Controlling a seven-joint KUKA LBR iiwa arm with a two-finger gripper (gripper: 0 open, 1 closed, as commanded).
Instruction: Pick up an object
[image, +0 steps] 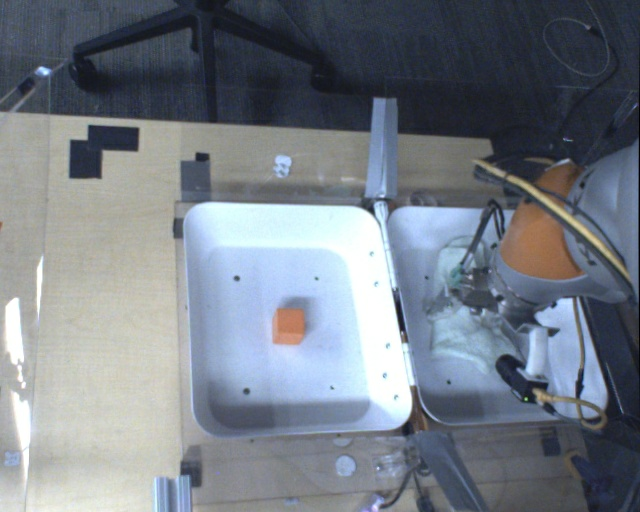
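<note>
1. Two shallow white plastic bins sit side by side on the pale wooden table (100, 330): the left bin (215, 400) and the right bin (415, 300), their inner walls just beside each other.
2. One small orange cube (289, 326) lies in the left bin, near the middle of its floor, flat and apart from every wall.
3. One pale, crumpled whitish object (462, 338) lies in the right bin, close under the arm's wrist; it is partly hidden and too blurred to tell what it is.
4. One grey arm with an orange band (540, 245) reaches in from the right and bends down over the right bin, its wrist low above the bin floor.
5. One claw (462, 290) hangs at the end of the arm, over the left-middle part of the right bin; whether it is open, closed or gripping something cannot be told, since the wrist and cables cover it.
6. The orange cube is well apart from the claw, in the other bin.
7. One grey metal post (383, 150) stands at the far edge of the table, between the two bins.
8. Two black marks (100, 148) sit on the far left of the table.
</note>
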